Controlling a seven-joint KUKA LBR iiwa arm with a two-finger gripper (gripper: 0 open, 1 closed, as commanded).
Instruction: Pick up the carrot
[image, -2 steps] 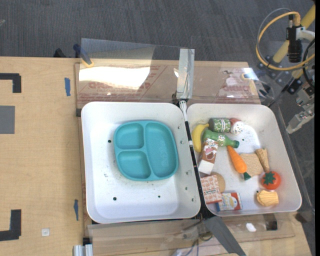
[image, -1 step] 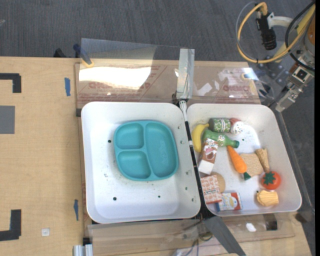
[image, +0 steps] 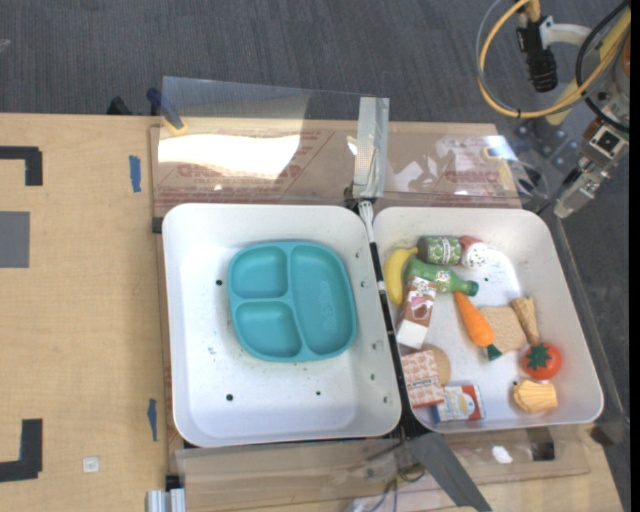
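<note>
Bins first: the left bin (image: 190, 330) carries a teal divided plate (image: 293, 300) at its middle, and the right bin (image: 570, 300) holds the small toy food. Carrot (image: 476, 324) lies near that right bin's centre, orange body slanting, green end toward the tomato (image: 540, 361) by the right edge, a green bottle (image: 441, 278) just above it. Whether my jaws stand open or closed, I cannot tell.

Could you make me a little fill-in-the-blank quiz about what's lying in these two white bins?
1. The teal divided plate lies in the ____ bin.
2. The carrot lies in the ____ bin.
3. The plate has ____ compartments.
4. Along the right bin's left wall lies a yellow ____.

Missing words: left; right; three; banana
</note>
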